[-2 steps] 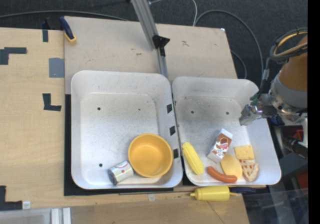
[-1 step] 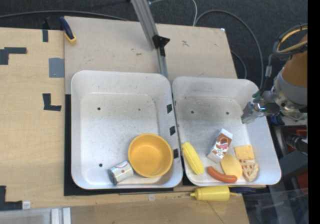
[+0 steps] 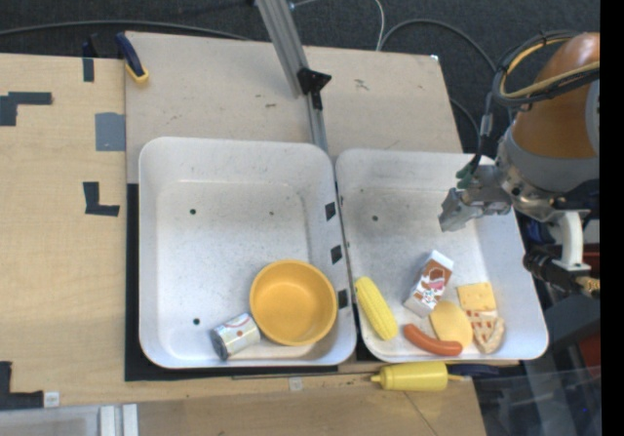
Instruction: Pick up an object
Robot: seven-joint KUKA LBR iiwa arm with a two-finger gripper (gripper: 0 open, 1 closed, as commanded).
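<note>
Fingers [image 3: 458, 212], grasp state unclear, hung above right bin [image 3: 390, 190], toy milk carton [image 3: 430, 283] just below them, likely the target.

Even, soft overhead light across the table [image 3: 224, 102].
Shadows stay faint; the white bins [image 3: 234, 180] look grainy, detail is slightly soft, with no strong glare.

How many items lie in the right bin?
6, all near its front: corn at the left, carton, cheese, a yellow piece, sausage and pizza slice. None looks hidden.
</note>
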